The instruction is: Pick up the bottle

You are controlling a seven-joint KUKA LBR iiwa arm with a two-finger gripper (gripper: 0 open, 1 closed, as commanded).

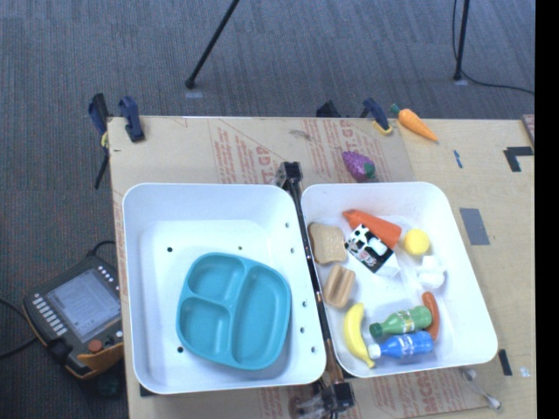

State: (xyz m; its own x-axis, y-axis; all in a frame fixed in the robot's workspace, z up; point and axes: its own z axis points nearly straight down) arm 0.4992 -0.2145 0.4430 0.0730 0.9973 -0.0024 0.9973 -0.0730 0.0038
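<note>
- Lying in the right bin (467,273) near its front wall, we see two smooth plastic bottles on their sides: a green bottle (402,323) and, touching it in front, a blue bottle (406,346) with a white cap
- We find a curved yellow banana (354,333) just left of them
- We note a glossy teal divided plate (234,310) in the left bin (144,234)
- We see a pale plywood bench (218,151) with red print, on ribbed grey carpet (131,42)
- We cannot tell the gripper's state
</note>
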